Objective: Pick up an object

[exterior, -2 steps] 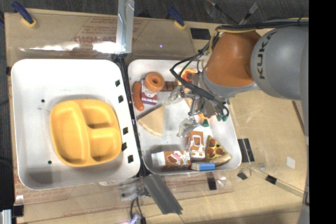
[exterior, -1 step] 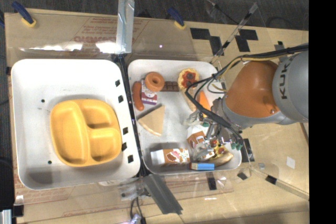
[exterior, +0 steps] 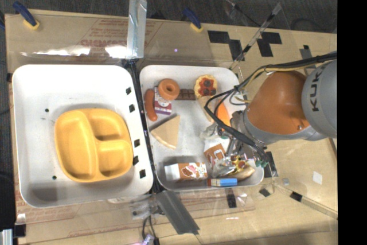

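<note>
The right bin (exterior: 189, 73) holds several food items: a glazed donut (exterior: 168, 89), a sausage (exterior: 150, 104), a fruit tart (exterior: 205, 86), a tan wedge of bread (exterior: 166, 132), a brown and white carton (exterior: 186, 170) and a tube with a blue end (exterior: 223, 182). My gripper (exterior: 231, 153) is down in the bin's near right corner, among a brown packet (exterior: 215, 154) and other small items. The orange wrist band (exterior: 277, 103) and cables cover much of it.
The left bin (exterior: 34, 80) holds a yellow divided tray (exterior: 93, 143). A chocolate bar (exterior: 185, 94) lies between the donut and the tart. Black clips line the shared wall between the bins. Cardboard bench surface surrounds both bins.
</note>
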You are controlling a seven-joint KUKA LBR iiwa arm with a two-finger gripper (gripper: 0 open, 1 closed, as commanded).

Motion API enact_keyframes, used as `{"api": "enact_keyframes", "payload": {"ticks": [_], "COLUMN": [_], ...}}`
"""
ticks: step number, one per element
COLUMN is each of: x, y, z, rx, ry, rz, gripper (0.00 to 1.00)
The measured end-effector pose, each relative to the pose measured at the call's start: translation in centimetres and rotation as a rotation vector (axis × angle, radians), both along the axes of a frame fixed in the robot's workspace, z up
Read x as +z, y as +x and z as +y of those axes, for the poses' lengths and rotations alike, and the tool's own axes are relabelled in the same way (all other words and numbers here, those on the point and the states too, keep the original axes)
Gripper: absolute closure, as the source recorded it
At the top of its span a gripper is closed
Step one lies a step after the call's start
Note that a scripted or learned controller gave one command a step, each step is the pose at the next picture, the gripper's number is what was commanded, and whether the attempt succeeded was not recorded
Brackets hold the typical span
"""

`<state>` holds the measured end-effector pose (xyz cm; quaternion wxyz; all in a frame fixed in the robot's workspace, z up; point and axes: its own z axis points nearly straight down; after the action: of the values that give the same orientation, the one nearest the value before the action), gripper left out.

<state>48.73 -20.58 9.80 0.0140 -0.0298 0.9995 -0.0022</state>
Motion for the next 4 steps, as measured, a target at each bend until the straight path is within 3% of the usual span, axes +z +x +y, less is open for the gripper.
{"api": "enact_keyframes", "payload": {"ticks": [1,2,3,4], "x": [7.7,-0.4,-0.1,-0.3], "y": [8.9,12.2,17.2,10.9], "z": [0.3,-0.4,-0.4,-0.4], "rx": [0.136,0.092,0.391,0.402], "ry": [-0.001,0.0,-0.006,-0.005], "rz": [0.021,0.023,0.02,0.022], "gripper": [0.0,0.0,0.0,0.0]}}
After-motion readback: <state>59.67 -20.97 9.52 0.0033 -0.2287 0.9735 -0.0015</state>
